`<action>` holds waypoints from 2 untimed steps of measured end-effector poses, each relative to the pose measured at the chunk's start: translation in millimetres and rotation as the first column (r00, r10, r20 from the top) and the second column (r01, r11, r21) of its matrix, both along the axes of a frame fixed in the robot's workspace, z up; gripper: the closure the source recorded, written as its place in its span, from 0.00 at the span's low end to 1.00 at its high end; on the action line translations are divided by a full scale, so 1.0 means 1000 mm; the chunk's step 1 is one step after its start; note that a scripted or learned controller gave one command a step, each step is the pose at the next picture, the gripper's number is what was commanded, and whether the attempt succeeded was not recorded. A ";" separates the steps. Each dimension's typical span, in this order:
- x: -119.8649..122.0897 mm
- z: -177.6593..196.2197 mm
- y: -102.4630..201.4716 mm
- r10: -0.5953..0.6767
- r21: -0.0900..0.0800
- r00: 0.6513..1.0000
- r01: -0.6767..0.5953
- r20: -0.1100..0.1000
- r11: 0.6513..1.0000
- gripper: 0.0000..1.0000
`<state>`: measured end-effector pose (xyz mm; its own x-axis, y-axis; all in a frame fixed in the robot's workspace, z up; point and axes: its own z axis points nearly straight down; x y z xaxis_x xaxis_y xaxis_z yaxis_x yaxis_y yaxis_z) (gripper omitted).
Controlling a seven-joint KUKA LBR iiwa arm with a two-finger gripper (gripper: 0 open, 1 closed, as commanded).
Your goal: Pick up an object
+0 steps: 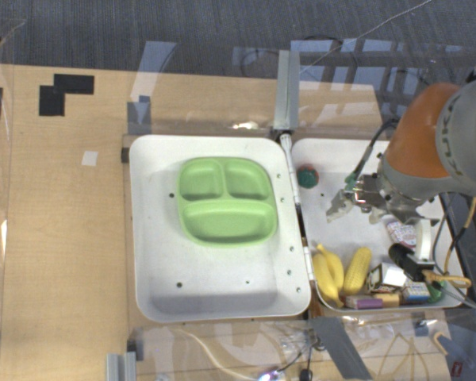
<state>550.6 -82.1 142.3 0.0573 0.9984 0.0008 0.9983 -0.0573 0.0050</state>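
The wooden desk (55, 236) carries two white bins side by side. The left bin (155, 292) holds a green divided plate (224, 200) near its middle. Over the right bin (325, 153), the grey arm (452, 137) hangs with its pincer (339, 205) released, fingers spread and grasping nothing, above bare bin floor. Along this bin's near edge lie a banana (327, 272), an ear of corn (357, 270) beside it, and small clutter. A small green ball (307, 177) rests near the bin's left wall, just left of the pincer.
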 end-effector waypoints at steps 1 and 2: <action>-0.022 -0.009 -0.009 -0.005 0.000 1.000 0.005 -0.003 1.000 0.00; -0.058 -0.051 -0.023 0.073 -0.002 0.997 -0.073 0.014 0.997 0.00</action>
<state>493.0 -104.8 91.4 -0.0160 0.9999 -0.0003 0.9997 0.0161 0.0191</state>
